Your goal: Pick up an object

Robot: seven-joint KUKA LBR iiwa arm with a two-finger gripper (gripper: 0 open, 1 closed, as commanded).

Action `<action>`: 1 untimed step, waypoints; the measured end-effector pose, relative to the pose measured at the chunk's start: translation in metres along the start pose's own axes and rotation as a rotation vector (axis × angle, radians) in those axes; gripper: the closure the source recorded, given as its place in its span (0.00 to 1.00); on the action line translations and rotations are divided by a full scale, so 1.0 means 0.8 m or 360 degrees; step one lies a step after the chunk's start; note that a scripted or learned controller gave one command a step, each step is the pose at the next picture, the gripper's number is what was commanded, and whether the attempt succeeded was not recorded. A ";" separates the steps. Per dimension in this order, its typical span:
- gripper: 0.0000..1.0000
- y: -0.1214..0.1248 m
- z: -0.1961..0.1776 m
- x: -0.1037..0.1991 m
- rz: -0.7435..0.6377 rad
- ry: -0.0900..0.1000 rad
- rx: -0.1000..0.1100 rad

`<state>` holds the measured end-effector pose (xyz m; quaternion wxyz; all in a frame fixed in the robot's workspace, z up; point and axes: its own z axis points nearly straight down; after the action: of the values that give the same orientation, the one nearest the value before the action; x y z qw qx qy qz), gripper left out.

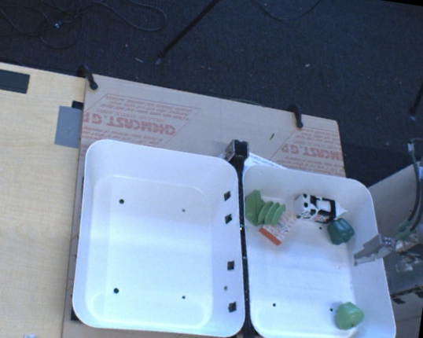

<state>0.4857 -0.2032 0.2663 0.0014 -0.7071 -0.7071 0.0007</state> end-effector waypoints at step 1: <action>0.00 -0.004 0.230 0.045 0.0001 0.0000 -0.0005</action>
<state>0.4823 -0.1669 0.0822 0.0003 -0.7074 -0.7068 -0.0005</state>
